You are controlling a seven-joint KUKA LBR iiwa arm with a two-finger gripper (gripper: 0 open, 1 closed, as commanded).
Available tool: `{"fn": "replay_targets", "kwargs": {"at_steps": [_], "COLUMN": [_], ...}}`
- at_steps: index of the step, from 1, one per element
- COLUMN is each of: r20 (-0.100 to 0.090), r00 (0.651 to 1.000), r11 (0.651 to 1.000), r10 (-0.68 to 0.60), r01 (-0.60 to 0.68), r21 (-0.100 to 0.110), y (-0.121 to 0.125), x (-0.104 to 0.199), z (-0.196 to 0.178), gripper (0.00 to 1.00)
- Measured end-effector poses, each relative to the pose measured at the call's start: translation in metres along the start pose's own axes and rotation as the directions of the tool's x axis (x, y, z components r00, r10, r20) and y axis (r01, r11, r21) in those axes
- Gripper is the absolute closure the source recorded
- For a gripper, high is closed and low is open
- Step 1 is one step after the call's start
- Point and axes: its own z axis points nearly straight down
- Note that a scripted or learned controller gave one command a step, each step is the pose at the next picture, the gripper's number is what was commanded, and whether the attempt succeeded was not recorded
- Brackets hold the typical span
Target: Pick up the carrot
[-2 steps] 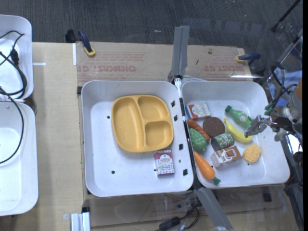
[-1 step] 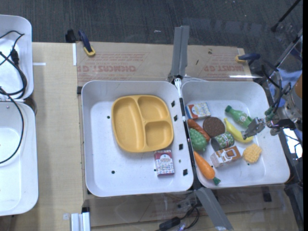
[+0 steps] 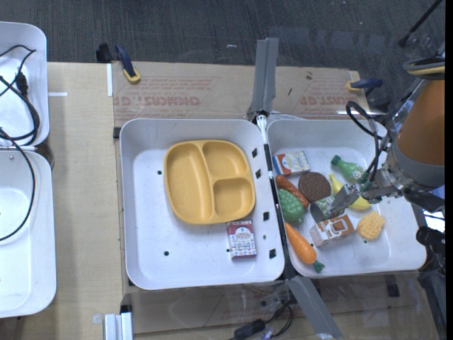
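The carrot point(image 3: 300, 242) is orange with a small green tip. It lies slantwise at the front left of the right bin point(image 3: 396, 264), close to the wall between the bins. My gripper point(image 3: 340, 200) hangs over the middle of that bin, above and to the right of the carrot and apart from it. It sits just over a small carton point(image 3: 333, 230) and a dark green item. Nothing of the carrot is between the gripper's tips.
Around the gripper lie a green bumpy vegetable point(image 3: 291, 205), a reddish sausage-like piece point(image 3: 290, 188), a brown disc point(image 3: 314, 185), a white and red box point(image 3: 292, 163), a green bottle point(image 3: 347, 167), a banana point(image 3: 359, 203) and a yellow cob point(image 3: 371, 226). The left bin point(image 3: 141, 261) holds a yellow divided plate point(image 3: 210, 180) and a small red box point(image 3: 241, 239).
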Motion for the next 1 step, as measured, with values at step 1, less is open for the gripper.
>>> {"fn": "replay_targets", "kwargs": {"at_steps": [1], "r20": [0.009], "r00": [0.989], "r11": [0.989], "r10": [-0.150], "r01": [0.150], "r21": [-0.015], "y": [-0.0004], "x": [-0.0175], "z": [0.1109], "gripper": [0.00]}}
